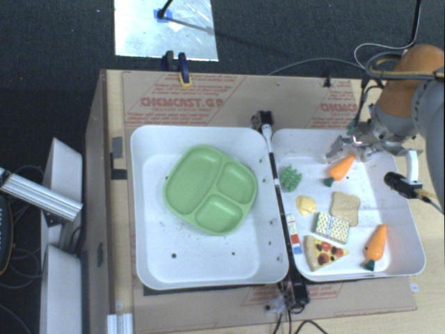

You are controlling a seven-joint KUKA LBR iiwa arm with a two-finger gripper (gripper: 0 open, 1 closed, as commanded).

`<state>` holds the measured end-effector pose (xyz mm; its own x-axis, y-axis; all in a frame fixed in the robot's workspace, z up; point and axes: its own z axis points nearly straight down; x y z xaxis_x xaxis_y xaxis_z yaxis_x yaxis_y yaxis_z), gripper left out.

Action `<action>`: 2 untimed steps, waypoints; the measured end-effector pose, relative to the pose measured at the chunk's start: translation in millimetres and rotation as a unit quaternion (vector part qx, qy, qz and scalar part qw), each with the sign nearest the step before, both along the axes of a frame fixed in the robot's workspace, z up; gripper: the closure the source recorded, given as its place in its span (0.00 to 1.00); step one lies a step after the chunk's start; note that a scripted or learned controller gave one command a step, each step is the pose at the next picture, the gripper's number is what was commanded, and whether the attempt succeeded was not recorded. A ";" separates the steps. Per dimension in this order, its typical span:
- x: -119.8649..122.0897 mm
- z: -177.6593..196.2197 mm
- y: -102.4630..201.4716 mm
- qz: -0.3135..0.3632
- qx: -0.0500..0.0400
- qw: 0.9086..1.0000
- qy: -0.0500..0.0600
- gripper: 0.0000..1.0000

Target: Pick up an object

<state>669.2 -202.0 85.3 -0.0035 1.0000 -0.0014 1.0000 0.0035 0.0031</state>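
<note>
The gripper [345,149] sits low in the right bin [410,256], right over a toy carrot [340,168], though I can't tell its state. Nearby are broccoli [290,179], a cracker [345,206], a pizza slice [325,250] and another carrot [375,243]. The left bin [149,256] holds a smooth green divided plate [211,188], and the cardboard underneath reads CHEMCAST GP [181,103].

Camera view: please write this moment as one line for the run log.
arm: over right bin | gripper: at upper carrot, grasp unclear | left bin: green plate | lift: not yet
</note>
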 end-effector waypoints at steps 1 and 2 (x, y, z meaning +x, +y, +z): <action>1.3 11.9 -0.3 0.001 -0.001 1.000 -0.002 1.00; 1.2 131.6 80.9 0.001 0.001 1.000 -0.002 1.00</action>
<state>670.4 -121.0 217.0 -0.0056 1.0000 -0.0004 1.0000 0.0056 0.0081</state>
